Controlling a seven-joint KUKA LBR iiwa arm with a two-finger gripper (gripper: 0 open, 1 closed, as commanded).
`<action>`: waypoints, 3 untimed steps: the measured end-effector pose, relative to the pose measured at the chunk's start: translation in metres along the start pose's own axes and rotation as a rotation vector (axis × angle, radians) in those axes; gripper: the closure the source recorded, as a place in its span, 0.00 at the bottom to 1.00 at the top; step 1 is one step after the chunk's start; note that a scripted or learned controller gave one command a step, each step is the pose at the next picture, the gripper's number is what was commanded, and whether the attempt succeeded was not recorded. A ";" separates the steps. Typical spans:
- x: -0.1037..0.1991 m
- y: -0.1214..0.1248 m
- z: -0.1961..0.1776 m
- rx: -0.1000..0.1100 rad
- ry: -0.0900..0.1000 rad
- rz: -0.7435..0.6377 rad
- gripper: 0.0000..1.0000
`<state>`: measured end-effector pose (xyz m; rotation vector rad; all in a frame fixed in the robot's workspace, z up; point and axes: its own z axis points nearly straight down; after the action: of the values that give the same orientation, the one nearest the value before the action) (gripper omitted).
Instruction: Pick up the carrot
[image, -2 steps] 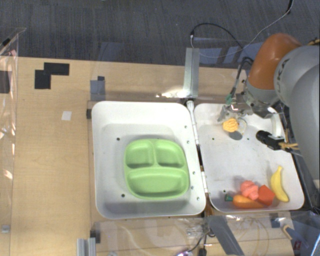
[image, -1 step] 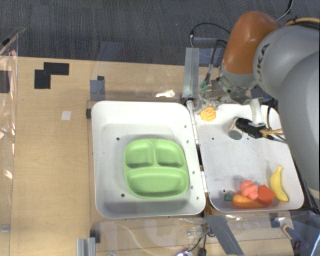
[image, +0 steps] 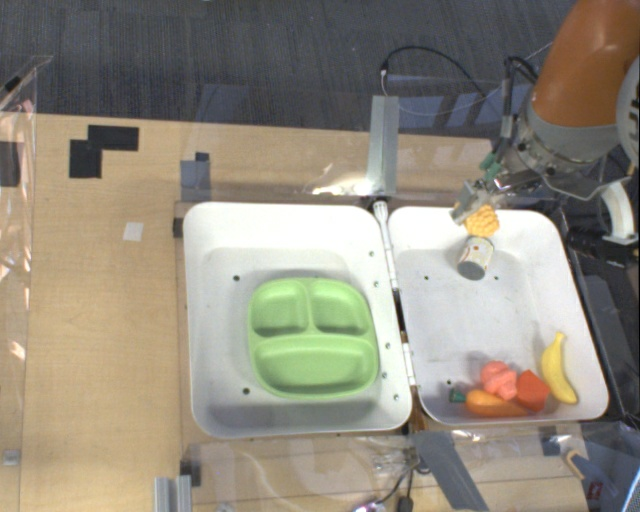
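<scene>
The carrot (image: 488, 403) is orange with a small green end and lies along the front wall of the right bin (image: 440, 330). It rests against a pinkish-red fruit (image: 497, 378) and a red piece (image: 532, 390). My gripper (image: 478, 205) hangs over the back edge of the same bin, far from the carrot. A small yellow ridged object (image: 484, 221) sits right at its tip, and whether it is held is unclear.
A grey cylinder (image: 473, 259) lies just below the yellow object. A banana (image: 558, 368) lies by the right wall near the carrot. The left bin (image: 215, 300) holds a green divided plate (image: 311, 336). A metal post (image: 384, 140) stands behind the bins.
</scene>
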<state>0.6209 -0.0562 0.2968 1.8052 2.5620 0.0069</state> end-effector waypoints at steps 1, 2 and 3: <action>0.023 0.059 0.051 0.001 0.002 -0.064 1.00; 0.091 0.084 0.073 0.000 0.002 -0.294 1.00; 0.135 0.020 0.100 0.001 0.004 -0.622 1.00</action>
<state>0.5949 0.0775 0.1964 0.9358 2.9943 0.0054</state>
